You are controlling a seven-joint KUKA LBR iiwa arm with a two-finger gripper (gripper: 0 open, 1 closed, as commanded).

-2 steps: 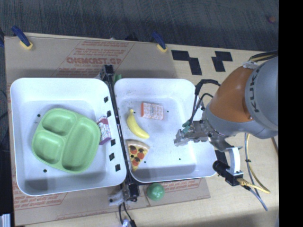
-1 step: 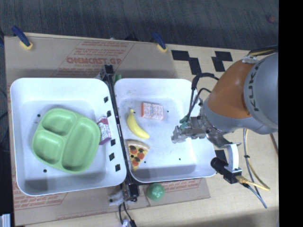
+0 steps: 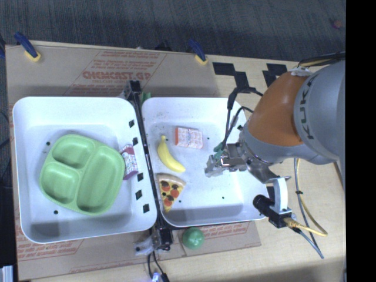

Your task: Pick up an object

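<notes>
Green plate (image 3: 82, 172), yellow banana (image 3: 169, 154), white bins (image 3: 35, 113)

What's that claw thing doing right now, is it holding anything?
End effector: over the right bin, nothing visibly held; open or closed cannot be told.

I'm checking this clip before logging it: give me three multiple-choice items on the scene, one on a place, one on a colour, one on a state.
1. Where does the banana lie?
A. left bin
B. right bin
C. on the cardboard

2. What colour is the tray?
A. green
B. red
C. blue

3. How does the pizza slice stand to the gripper?
A. between its fingers
B. apart from it, on the bin floor
C. hanging from it

Answers: 1 B, it lies beside the carton there. 2 A, light green, three compartments. 3 B, bare bin floor separates them.
</notes>
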